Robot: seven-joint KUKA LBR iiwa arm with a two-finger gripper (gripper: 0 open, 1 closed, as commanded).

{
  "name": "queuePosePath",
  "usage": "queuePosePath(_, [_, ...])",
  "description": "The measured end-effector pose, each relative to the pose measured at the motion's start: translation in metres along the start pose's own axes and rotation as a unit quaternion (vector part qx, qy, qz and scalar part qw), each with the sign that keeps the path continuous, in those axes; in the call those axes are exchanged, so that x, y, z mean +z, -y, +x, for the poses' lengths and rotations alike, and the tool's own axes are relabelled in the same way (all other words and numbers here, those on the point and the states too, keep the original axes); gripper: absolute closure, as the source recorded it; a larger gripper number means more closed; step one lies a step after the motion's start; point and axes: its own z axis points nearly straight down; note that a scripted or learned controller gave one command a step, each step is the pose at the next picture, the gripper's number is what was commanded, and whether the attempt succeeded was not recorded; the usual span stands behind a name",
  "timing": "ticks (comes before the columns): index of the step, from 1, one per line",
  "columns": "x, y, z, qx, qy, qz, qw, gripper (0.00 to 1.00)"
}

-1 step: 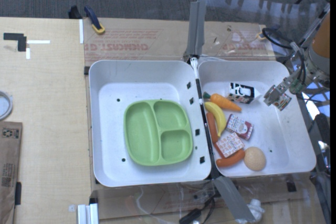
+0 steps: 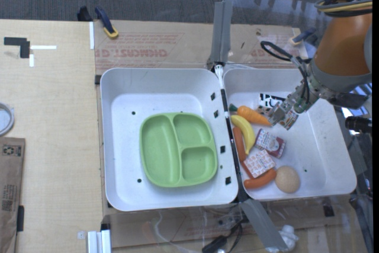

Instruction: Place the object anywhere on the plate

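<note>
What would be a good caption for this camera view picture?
Gripper hovers over toy food in the right bin; the green plate waits in the left bin.

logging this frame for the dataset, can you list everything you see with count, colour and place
bins: 2, white, side by side on the bench
plate: 1, green, three compartments, in the left bin
carrot: 1, orange, right bin, near the divider
banana: 1, yellow, right bin, below the carrot
sausages: 2, orange-red, right bin, left side and front
packets: 2, red and white, middle of right bin
egg: 1, beige, right bin, front
clamp: 1, blue and yellow, behind the left bin
gripper: 1, grey, above the right bin beside the carrot
</note>
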Motion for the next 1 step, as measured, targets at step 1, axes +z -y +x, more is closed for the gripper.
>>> queuePosePath(1, [-0.0086, -0.0532, 0.0680, -0.035, 0.000, 0.000, 0.9994, 1.00])
